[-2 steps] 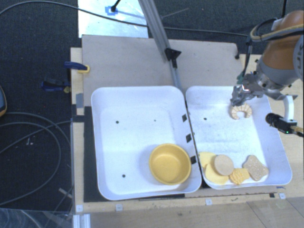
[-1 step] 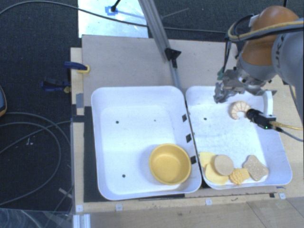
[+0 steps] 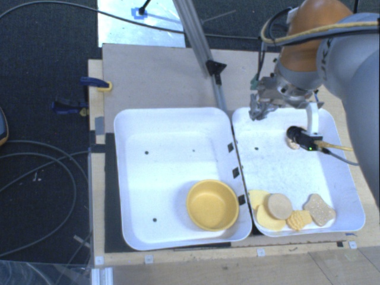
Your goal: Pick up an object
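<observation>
From the camera view you see the gripper (image 3: 259,113) hanging over the far left corner of the right bin (image 3: 341,177), close to the wall it shares with the left bin (image 3: 127,177). Whether it is spread or closed you cannot tell, and nothing shows in its grasp. The things to pick crowd the right bin's near edge: a flat yellow disc (image 3: 264,214), a tan round piece (image 3: 278,206) lying on it, a ridged orange cracker (image 3: 299,219) touching both, and a beige toast-shaped piece (image 3: 319,209) just beside, towards the right wall. A small round item (image 3: 293,139) lies near the far right, partly hidden by a black fitting. The middle of that bin's floor is bare. In the left bin, a yellow bowl (image 3: 212,204) sits upright in the near right corner, near the dividing wall.
</observation>
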Tool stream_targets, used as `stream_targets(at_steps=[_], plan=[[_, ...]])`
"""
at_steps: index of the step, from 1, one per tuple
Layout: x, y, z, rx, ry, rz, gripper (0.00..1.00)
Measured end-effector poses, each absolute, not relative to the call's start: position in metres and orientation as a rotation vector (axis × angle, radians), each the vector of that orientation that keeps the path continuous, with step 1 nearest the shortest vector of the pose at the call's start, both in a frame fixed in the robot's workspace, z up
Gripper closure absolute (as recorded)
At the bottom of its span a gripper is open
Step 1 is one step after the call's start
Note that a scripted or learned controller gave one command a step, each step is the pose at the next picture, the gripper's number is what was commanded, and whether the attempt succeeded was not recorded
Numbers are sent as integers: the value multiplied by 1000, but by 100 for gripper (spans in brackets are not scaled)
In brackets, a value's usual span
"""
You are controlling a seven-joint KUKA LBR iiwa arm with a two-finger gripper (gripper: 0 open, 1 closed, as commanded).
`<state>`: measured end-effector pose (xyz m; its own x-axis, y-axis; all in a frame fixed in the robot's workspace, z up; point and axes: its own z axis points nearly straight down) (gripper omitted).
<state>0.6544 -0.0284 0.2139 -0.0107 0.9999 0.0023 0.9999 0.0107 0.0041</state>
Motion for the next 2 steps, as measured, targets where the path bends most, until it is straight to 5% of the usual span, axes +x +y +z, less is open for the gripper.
stream_targets(at_steps=[2], plan=[[678, 99, 225, 2209, 2234, 8, 100]])
